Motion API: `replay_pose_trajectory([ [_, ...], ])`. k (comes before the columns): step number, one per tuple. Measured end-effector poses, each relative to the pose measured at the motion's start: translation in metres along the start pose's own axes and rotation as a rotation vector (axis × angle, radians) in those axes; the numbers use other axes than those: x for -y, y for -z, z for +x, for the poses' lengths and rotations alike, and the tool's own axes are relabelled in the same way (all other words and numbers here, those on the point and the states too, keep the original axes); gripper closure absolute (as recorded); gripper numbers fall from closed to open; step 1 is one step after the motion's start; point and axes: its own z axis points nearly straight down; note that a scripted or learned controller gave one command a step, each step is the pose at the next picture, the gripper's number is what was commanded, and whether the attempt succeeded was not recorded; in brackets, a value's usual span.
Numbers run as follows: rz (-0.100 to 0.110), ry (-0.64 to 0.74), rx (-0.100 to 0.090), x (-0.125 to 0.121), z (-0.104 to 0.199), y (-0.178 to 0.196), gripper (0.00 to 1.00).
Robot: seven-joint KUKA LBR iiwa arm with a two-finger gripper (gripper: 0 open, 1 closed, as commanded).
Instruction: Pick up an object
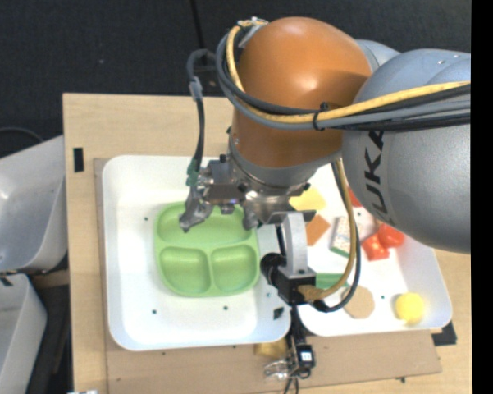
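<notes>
A light green divided plate (207, 257) lies in the left white bin (131, 302). My gripper (221, 213) hangs under the orange wrist band, low over the plate's far rim. It is open: one finger (194, 213) stands at the plate's far left corner, the other sits toward the right, and green plate shows between them. Nothing is held. The arm hides the plate's far edge.
The right bin (426, 314) holds a yellow ball (408, 306), a red-orange piece (381, 243), a tan disc (361, 304), a brown block (317, 230), a yellow piece (309, 199) and a small card (341, 235). The arm's bulk covers that bin's far part.
</notes>
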Motion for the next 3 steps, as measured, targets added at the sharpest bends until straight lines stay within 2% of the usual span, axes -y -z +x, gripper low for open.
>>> replay_pose_trajectory([
  [1, 0.007, -0.010, 0.005, 0.000, 0.015, -0.157, 0.00],
  [2, -0.005, -0.023, -0.001, -0.004, 0.014, -0.138, 1.00],
  [3, -0.025, -0.004, -0.010, -0.002, 0.046, 0.094, 1.00],
])
